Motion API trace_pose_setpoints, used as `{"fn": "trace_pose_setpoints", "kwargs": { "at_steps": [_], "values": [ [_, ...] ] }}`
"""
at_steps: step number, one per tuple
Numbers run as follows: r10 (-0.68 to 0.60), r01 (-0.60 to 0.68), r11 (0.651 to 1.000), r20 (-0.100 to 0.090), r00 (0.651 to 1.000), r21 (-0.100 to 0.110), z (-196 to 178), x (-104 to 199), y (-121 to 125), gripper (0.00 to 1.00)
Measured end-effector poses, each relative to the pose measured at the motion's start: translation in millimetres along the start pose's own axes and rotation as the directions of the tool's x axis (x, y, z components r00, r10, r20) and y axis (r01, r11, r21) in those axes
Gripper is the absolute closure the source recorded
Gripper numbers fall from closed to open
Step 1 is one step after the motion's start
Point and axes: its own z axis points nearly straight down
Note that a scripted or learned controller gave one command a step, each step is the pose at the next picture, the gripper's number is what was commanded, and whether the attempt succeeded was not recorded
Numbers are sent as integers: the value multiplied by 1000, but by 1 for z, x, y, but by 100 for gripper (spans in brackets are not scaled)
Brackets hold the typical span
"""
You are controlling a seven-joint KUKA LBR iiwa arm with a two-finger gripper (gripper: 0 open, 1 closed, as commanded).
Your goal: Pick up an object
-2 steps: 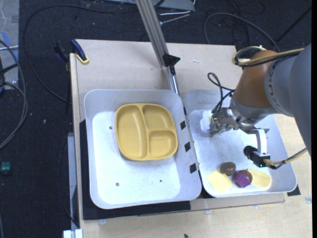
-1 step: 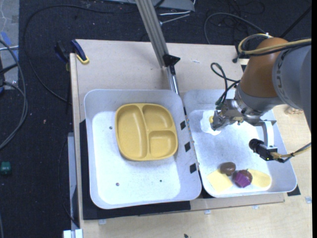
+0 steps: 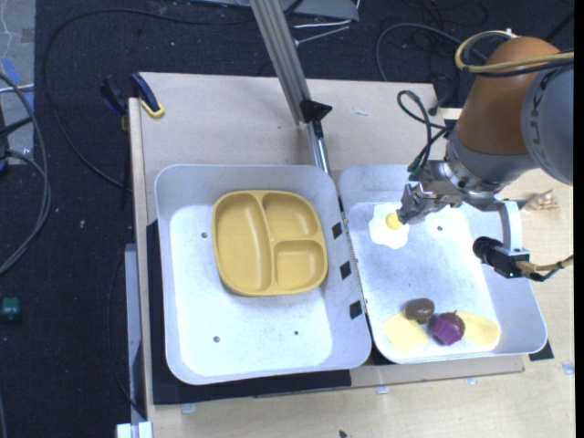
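White fried egg (image 3: 390, 229) sits apparently under the pincer (image 3: 408, 210).

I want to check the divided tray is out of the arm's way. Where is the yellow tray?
The yellow tray lies flat in the left bin, near its middle, apart from the hand over the right bin.

Fried egg toy (image 3: 390, 229): white with yellow yolk, lying flat on bin floor, directly beneath and touching the gripper (image 3: 408, 210) tips.
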Motion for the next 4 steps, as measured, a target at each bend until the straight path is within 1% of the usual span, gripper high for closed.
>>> {"fn": "trace_pose_setpoints", "kwargs": {
  "at_steps": [1, 2, 3, 4],
  "values": [
    [0, 0, 1000, 0, 1000, 0, -24, 0, 1, 100],
    [-3, 3, 1000, -2, 1000, 6, -12, 50, -15, 100],
    [-2, 2, 1000, -1, 1000, 5, -14, 90, -27, 100],
    [-2, 2, 1000, -1, 1000, 6, -5, 139, -45, 100]
  ]
}}
